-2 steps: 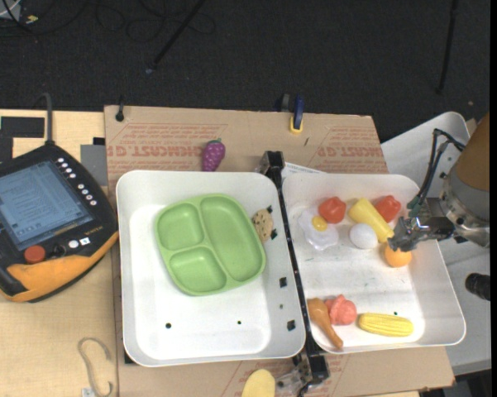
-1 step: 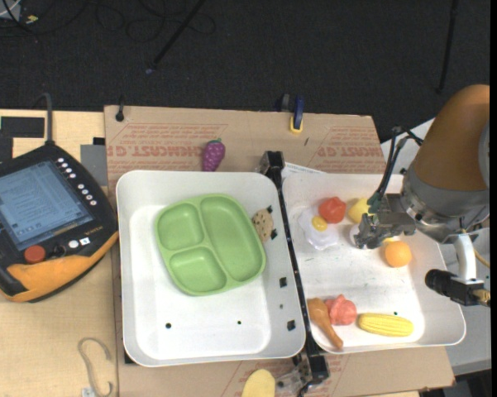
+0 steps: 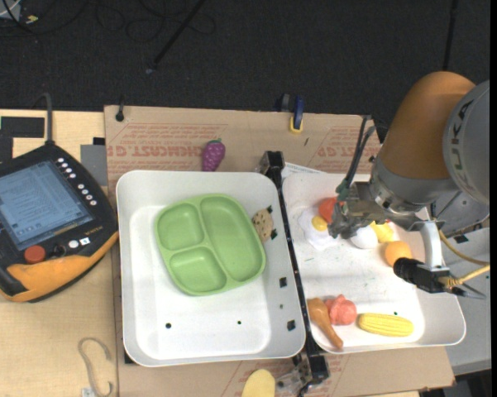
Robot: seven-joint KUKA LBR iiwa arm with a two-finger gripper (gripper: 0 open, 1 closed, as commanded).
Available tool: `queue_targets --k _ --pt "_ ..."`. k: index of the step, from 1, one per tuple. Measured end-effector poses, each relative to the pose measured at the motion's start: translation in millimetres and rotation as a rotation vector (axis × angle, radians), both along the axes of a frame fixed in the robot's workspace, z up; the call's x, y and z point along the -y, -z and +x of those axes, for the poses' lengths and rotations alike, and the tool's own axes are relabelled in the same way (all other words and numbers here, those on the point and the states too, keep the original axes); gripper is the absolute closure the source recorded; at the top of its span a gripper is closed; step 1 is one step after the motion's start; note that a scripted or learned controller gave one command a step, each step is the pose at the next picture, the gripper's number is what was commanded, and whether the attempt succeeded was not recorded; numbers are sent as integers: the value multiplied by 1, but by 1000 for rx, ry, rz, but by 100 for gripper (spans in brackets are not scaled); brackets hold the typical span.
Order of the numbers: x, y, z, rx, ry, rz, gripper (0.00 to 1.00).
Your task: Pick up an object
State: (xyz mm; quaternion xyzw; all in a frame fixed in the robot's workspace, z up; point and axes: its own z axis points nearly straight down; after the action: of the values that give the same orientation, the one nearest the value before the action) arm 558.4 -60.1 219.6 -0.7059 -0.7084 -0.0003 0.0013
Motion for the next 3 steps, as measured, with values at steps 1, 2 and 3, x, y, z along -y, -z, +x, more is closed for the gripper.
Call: queue_targets --k 1,2,3 --pt "-56 8 8 -2 0 0 100" --pt "-111 -9 23 1 0 0 100" --pt "-141 -13 15 -2 2 -1 100"
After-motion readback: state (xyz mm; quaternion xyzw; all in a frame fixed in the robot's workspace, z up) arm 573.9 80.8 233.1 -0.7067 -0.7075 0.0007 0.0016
